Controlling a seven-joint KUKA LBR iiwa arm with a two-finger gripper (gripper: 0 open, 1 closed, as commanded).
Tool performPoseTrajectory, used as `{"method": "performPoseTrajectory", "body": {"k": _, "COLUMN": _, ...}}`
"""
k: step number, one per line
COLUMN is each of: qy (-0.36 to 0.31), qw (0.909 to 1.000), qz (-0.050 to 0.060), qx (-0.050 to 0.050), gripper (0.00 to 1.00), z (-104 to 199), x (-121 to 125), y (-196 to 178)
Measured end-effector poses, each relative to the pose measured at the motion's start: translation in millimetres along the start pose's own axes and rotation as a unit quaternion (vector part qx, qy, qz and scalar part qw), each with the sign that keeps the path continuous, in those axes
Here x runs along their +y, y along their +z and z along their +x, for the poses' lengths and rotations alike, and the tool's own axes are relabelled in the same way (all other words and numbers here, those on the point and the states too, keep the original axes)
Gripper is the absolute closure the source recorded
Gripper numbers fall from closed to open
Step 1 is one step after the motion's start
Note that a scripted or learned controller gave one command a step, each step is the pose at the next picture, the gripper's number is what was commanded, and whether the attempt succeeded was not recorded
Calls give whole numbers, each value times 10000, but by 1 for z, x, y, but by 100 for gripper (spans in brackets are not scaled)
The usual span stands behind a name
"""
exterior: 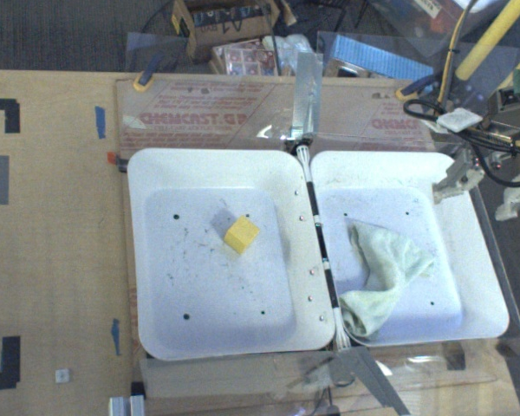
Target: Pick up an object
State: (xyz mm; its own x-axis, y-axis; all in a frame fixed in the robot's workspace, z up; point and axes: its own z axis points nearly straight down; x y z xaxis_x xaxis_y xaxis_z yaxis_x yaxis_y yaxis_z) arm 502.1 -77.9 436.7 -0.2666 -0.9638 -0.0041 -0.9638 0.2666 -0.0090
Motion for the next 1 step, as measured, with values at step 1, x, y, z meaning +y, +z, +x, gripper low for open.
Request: {"method": "performPoseTrajectory", "body": {"k": 1, "qy": -1833, "qw": 9831, "qz": -37, "qx": 0, "gripper": 0, "z": -5, "x": 24, "y": 0}}
